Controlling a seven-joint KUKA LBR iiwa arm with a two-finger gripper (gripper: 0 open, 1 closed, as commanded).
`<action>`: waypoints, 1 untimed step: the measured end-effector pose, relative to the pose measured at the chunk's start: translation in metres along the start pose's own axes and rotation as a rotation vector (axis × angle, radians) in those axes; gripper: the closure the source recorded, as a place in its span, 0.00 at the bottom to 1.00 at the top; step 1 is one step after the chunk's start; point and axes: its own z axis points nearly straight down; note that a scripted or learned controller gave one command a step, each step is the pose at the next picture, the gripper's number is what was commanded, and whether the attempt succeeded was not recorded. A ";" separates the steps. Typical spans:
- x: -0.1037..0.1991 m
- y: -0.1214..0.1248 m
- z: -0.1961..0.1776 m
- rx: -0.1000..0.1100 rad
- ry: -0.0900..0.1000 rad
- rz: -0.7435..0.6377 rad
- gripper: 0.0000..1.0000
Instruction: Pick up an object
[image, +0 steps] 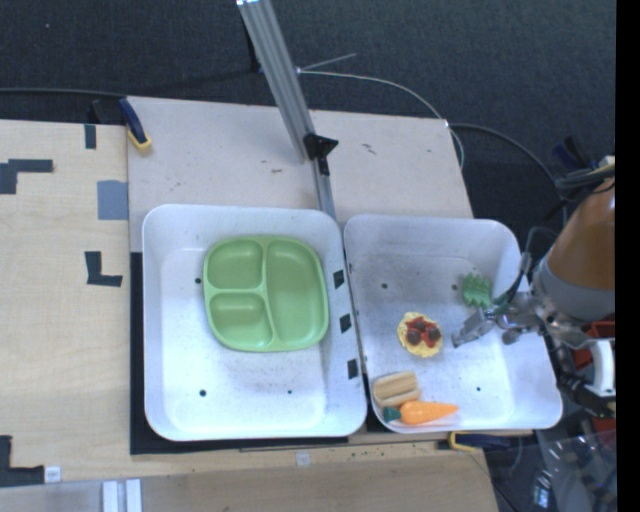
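Arm comes in from the right, orange band visible above the wrist. Tool (478, 330) sits low over the right bin (420, 238), near its right wall. Can't tell its state from this angle, it's small and blurred against the white floor. Nothing visibly held.

Right bin contents: green leafy toy (476, 290) just beside the tool, up and slightly left of it. Small yellow pastry with dark red topping (420, 334) left of the tool, apart from it. At the bin's front edge, a tan bread-roll piece (393, 387) with an orange carrot (428, 411) just below it, close together, possibly touching. Both well clear of the tool.

Left bin (160, 300): green divided plate (266, 293), three compartments, lying flat toward the back.

Both bins side by side on the desk (220, 150). Metal pole (285, 80) runs diagonally down from the top to where the bins meet.
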 end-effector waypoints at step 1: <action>0.000 0.001 0.049 -0.006 -0.002 0.000 0.00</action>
